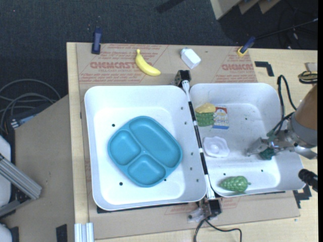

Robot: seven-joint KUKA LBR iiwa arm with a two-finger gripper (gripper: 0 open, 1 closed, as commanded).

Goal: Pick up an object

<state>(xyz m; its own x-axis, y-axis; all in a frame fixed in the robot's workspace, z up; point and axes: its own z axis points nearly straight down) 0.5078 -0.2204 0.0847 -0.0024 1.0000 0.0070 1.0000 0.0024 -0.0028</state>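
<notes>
camera view: gripper [263,150] low in the right bin [262,92], its tip near the floor at the right side; finger state cannot be told, nothing seen between them. candidates sit apart from it: green knobbly object [234,184], clear cup [216,146], small packet [212,116]. blue divided tray [145,150] fills the left bin [96,102]. judged: pick not yet made.

A yellow banana [147,64] and a small white block [191,58] lie on the brown worktop [121,64] behind the bins. A blue clip [96,40] sits at its back left corner. Grey cables [25,102] coil on the floor at left.
</notes>
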